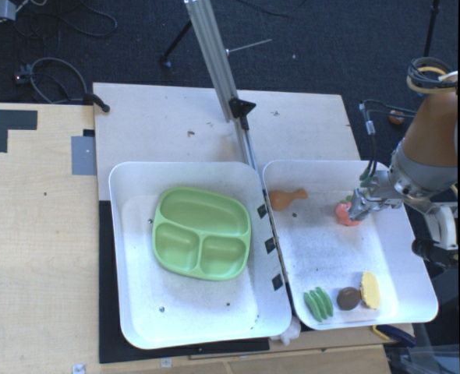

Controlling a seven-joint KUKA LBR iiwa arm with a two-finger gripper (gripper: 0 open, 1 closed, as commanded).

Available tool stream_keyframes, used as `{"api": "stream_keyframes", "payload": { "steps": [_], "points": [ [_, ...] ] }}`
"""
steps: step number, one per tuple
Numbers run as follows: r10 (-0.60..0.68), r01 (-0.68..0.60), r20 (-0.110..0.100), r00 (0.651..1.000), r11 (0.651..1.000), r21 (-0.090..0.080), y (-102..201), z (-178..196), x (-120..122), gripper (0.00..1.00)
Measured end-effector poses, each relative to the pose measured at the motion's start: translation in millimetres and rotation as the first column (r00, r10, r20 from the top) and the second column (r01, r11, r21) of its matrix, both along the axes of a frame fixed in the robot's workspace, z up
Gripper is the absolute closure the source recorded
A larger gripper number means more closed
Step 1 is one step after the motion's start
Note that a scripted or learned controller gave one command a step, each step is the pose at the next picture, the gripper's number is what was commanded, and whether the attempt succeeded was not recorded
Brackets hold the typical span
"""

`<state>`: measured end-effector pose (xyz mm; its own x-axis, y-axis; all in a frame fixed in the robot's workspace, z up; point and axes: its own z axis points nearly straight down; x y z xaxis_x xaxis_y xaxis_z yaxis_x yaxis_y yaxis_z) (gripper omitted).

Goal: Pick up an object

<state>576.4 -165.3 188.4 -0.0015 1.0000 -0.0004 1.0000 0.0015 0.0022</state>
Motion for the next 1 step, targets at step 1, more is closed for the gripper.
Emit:
{"api": "stream_keyframes", "payload": {
  "steps": [1],
  "points": [
    [0.0,0.0,0.003,1.0,1.0,-0.002,-8.2,60.3,-2.5,1.0]
  ]
}}
